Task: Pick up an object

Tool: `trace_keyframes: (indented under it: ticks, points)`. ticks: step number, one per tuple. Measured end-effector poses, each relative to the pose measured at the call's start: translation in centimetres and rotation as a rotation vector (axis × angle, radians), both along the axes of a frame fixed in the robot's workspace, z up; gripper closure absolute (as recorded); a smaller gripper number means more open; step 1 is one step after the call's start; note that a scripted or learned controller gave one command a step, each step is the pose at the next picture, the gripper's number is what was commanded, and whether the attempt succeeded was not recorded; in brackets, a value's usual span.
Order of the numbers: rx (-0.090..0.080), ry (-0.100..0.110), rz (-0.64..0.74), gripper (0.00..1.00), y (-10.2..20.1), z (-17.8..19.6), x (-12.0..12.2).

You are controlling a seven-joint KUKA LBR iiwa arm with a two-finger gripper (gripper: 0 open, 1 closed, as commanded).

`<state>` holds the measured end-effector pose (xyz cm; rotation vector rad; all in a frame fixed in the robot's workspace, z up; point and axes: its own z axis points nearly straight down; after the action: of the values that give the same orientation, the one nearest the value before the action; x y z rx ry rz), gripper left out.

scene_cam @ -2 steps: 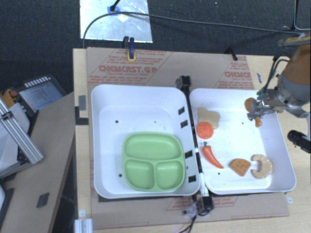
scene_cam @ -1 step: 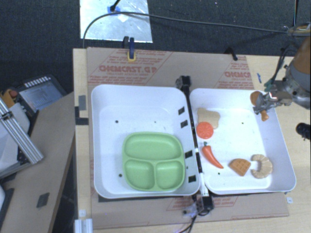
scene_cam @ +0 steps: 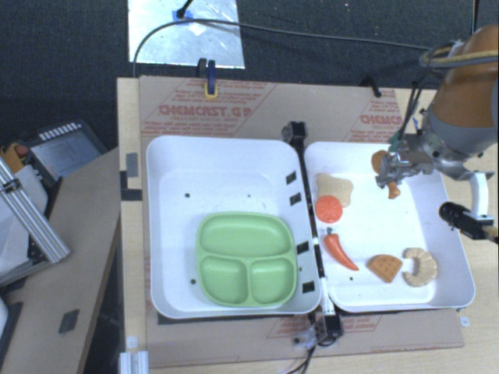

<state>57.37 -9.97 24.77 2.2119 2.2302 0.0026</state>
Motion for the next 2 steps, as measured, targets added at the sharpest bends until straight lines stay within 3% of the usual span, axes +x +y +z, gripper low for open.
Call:
trace_keyframes:
  ticks: [2]
  points:
    - [0.001,0.0,0.002,1.0,10.3,0.7,-0.8]
